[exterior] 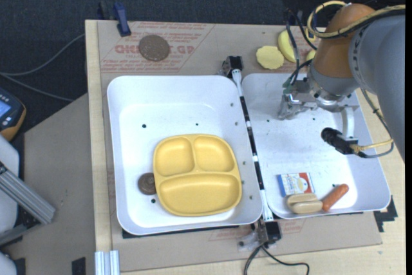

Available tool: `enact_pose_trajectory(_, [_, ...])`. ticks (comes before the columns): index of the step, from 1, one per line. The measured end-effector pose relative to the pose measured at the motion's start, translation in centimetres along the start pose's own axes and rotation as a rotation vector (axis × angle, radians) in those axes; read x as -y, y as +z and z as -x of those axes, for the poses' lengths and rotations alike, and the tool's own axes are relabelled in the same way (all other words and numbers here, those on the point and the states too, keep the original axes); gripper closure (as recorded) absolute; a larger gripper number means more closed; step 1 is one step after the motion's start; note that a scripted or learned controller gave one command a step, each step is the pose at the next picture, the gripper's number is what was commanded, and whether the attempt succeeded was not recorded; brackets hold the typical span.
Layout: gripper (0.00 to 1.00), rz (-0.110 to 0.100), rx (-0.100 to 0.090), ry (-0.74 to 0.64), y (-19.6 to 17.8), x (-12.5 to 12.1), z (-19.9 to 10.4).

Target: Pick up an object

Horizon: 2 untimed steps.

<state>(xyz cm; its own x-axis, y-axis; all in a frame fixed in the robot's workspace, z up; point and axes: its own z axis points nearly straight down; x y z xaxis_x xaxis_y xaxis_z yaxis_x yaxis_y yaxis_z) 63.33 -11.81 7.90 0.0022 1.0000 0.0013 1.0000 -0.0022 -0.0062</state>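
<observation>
**A:** Which object would you go for? The right bin (360, 193) has three small things bunched in its near corner: a little blue-and-white carton (295, 183), a tan bun-shaped toy (304, 205) touching its front edge, and an orange-red sausage toy (335, 196) just beside that.

**B:** The sausage, I think. It looks like light moulded plastic, stiff and smooth, so it may roll or slip. Taking it across the middle of its length seems safest. It lies near the bin wall, though, which leaves little room on that side.

**A:** And the carton?

**B:** Probably light card, flat sides, easy to pinch across its narrow width, but the bun crowds it. The yellow divided plate (196, 174) in the left bin (129, 106) is broad and shallow; only its rim offers a hold. A small brown disc (147, 184) sits partly tucked under its left edge.

**A:** Where's the pincer (293, 106)?

**B:** Over the far part of the right bin, well apart from the three toys. It's small, metallic and seen from above, so I cannot tell whether it is spread or pressed together. I see nothing held in it.

**A:** Anything else unclear?

**B:** The grey and orange arm (341, 48) hides the bin's far right corner. A yellow toy (270, 56) on the table (187, 42) beyond is partly cut off by it, so I can't name it.
</observation>
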Motion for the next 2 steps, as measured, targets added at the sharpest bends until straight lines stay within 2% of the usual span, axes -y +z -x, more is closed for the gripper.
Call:
enact_pose_trajectory(1, [1.0,0.019,0.007,0.002,-13.3,1.3,5.1])
enact_pose_trajectory(2, [1.0,0.001,-0.001,-0.001,-12.4,6.7,2.7])
